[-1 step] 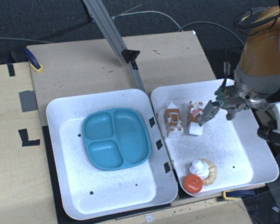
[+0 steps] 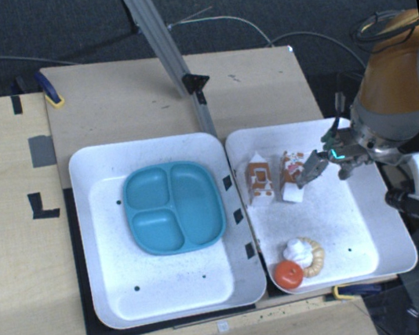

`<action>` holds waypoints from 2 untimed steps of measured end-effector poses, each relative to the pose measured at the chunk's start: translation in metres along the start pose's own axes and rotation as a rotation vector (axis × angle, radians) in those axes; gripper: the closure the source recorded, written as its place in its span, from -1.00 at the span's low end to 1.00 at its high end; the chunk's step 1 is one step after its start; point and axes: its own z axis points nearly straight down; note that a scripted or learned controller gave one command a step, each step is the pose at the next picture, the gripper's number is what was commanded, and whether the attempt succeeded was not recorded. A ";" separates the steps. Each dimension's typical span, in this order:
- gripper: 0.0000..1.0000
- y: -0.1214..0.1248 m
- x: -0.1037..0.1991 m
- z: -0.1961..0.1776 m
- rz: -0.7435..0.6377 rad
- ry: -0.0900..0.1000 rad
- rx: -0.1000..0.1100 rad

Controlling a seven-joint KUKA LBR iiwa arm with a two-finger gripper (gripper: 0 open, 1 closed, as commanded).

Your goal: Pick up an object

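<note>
The hand [image 2: 313, 167] hangs low in the right bin [image 2: 380, 237], its tip just beside a small packet [image 2: 293, 176]; how wide it stands I cannot tell, and no grasp shows

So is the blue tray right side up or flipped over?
Right side up: the blue tray shows its three compartments facing up in the left bin.

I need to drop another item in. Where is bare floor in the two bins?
Left white bin: the strip below the blue divided plate. Right white bin: right of the orange-and-white toy. Crowded by the small packets near the gripper.
</note>
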 end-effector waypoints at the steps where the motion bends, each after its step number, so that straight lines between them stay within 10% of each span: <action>1: -1.00 -0.009 -0.005 0.057 0.002 0.000 0.006; 2: -1.00 -0.015 -0.011 0.119 0.002 0.001 0.007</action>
